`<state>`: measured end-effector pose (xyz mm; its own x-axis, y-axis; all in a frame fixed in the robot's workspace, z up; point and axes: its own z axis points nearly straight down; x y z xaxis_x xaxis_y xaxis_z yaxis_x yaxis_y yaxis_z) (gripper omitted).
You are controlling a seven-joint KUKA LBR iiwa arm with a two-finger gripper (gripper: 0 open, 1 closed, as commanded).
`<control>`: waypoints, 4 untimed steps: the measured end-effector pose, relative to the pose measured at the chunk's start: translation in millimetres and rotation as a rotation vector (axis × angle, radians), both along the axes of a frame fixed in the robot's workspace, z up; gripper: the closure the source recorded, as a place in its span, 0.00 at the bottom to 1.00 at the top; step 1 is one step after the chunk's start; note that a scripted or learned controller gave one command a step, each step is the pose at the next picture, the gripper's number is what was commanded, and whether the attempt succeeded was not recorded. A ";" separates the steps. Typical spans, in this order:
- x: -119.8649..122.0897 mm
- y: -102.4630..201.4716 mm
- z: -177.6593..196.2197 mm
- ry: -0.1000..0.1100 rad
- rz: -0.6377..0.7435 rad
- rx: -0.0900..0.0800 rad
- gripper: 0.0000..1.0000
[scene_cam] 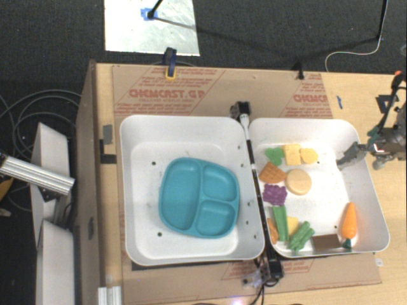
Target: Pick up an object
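Near edge of right bin (365, 170): toy carrot (348, 220) lying alone by the right wall, orange with green stub at the bottom end. A brown block (325, 241) sits against the front wall, beside green bean-like pieces (301, 235) and a small yellow piece (292, 224). Further up: purple grape cluster (275, 194), round tan bun or cookie (298, 182), orange wedge (271, 173). At the far end, a green piece (275, 154) and two yellow blocks (299, 155), all bunched along the divider.

Left bin (137, 138) holds a teal divided plate (198, 197), nothing on it.

Gripper (346, 156) at the right bin's far right rim, low-res; a grey finger pokes in over the bin, holding nothing. Opening width: cannot tell.

Best pick, judged: the carrot. It's well apart from the pile, so there is room for the fingers. Looks like light hard plastic, rigid, smooth and probably slippery, and the taper could squirt out. Grab across the thick middle, jaws crosswise to its long axis. The bun is a fallback, but neighbours touch it.
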<state>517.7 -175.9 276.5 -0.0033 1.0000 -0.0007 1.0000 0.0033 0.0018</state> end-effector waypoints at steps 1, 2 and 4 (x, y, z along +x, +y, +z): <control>19.2 43.1 -111.5 0.010 0.005 0.005 0.00; 79.8 75.1 -139.0 -0.001 0.005 0.000 0.00; 110.0 89.5 -177.8 -0.005 0.003 0.000 1.00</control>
